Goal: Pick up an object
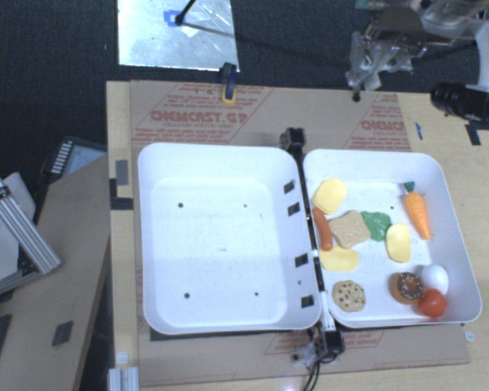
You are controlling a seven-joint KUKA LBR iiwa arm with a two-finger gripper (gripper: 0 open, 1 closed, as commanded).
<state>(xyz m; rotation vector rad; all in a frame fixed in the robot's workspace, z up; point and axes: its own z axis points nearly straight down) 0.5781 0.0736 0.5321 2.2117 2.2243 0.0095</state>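
My gripper (360,78) hangs high at the top right, beyond the far edge of the right bin (452,218), with nothing between its fingers. The right bin holds toy food: an orange carrot (416,210), a slice of toast (350,228), a green leaf (377,224), a hot-dog sausage (323,228), yellow chips (330,195) (398,242) (340,259), a cookie (349,296), a donut (407,287), a white egg (434,278) and a red tomato (432,302).
The left bin (159,218) lies beside the right one, joined by a row of black clips (297,210). A shiny metal sheet (177,23) lies on the dark floor at the back. A yellow clamp (228,94) sits on the bench's far edge.
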